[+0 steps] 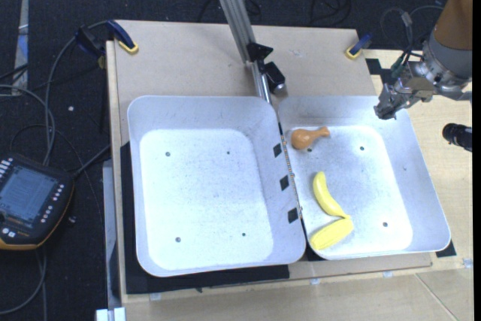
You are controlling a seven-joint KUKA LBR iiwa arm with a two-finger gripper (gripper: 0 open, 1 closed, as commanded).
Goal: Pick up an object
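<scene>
Arm: it comes in from the right edge of the frame, grey with its orange band showing at the upper right.
Tool: the tool (pixel 388 109) hangs over the upper right corner of the right bin (pixel 421 184), above the rim and not down inside.
Tool state: too dark and small from here, so I cannot tell how it is set. Nothing visible sits in it.
Banana: the banana (pixel 328 199) lies in the right bin, lower centre-right of the frame, curving down toward the front wall.
Yellow piece: a second yellow piece (pixel 331 234) touches the banana's lower end, close to the divide between the bins.
Drumstick: a small tan drumstick-shaped toy (pixel 307 137) rests near the right bin's upper left corner, just beside the divide.
Left bin: the left bin (pixel 143 162) fills the centre-left of the frame on the tabletop (pixel 188 56).
Progress: nothing is lifted; all three things lie flat on the bin floor, well apart from the tool.
What's left: by my read, the whole pick remains, meaning choosing a target, travelling over it, descending, gripping and raising it.
</scene>
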